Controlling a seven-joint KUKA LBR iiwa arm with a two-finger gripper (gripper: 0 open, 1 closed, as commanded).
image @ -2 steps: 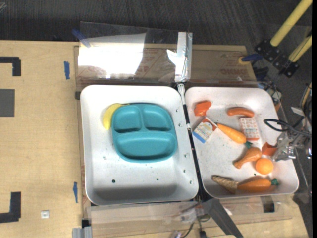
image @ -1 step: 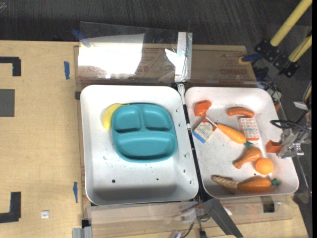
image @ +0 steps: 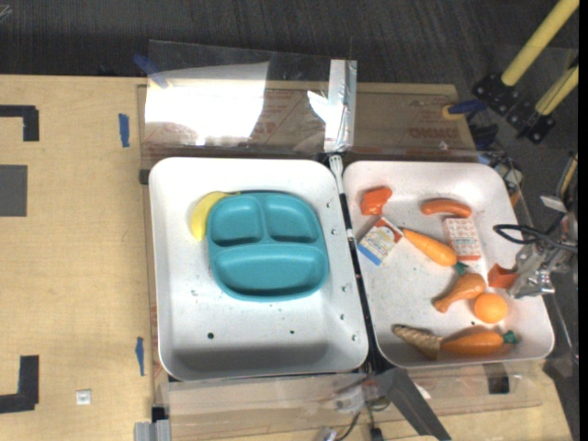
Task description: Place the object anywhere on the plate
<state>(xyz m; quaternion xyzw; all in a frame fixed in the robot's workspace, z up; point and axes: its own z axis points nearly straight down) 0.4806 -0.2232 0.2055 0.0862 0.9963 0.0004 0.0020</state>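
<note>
Claw at right bin's edge, grip state unclear; wooden bench, dark carpet beyond.

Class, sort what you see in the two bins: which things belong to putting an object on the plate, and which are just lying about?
Belongs to the job:
teal plate
gripper
toy foods in the right bin, any could be the object, e.g. orange ball

Lying about:
yellow piece beside the plate
clear sheet
</note>
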